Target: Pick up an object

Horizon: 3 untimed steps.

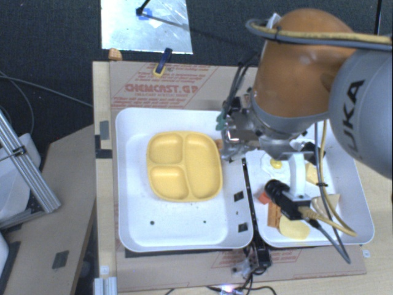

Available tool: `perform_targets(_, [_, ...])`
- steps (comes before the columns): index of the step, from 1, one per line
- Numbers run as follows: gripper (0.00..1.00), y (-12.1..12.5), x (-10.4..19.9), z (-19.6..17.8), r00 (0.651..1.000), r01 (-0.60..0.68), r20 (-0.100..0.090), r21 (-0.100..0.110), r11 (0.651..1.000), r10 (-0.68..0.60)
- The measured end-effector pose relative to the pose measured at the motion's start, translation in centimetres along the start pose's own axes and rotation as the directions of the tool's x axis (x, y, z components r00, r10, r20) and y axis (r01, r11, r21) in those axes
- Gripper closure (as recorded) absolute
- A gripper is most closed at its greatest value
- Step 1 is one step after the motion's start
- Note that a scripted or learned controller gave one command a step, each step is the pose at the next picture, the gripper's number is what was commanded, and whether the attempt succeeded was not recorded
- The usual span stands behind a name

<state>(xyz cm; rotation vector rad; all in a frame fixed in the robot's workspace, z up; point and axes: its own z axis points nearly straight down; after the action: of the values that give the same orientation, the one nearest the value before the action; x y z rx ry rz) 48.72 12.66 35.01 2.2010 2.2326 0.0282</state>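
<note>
My gripper [274, 157] hangs over the far left part of the right bin [362, 223], mostly hidden under the grey and orange wrist. Just below it lies a white fried-egg toy with a yellow yolk [274, 163]. Nearer the front of that bin lie a flat yellow piece [295, 229], an orange strip [272, 212] and a small red piece [263, 197]. Pale yellow wedges [313, 174] lie further right. The left bin [132, 226] holds a yellow divided plate [184, 166].
The two bins touch along a dark middle seam [248, 195]. Behind them lie a cardboard sheet [161, 88] with a blue and yellow tool [163, 62] on it, and a shiny metal plate [146, 16]. A metal frame [21, 165] stands at the left.
</note>
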Motion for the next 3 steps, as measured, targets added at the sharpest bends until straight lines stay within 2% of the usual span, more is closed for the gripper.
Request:
perform_targets(1, [0.0, 0.0, -0.5, 0.9, 1.0, -0.01, 0.007, 0.014, 1.0, 0.009])
perform_targets(2, [1.0, 0.1, -0.5, -0.2, 1.0, -0.004, 0.007, 0.012, 1.0, 0.004])
perform_targets(3, [0.0, 0.1, -0.5, -0.2, 1.0, -0.004, 0.007, 0.012, 1.0, 0.004])
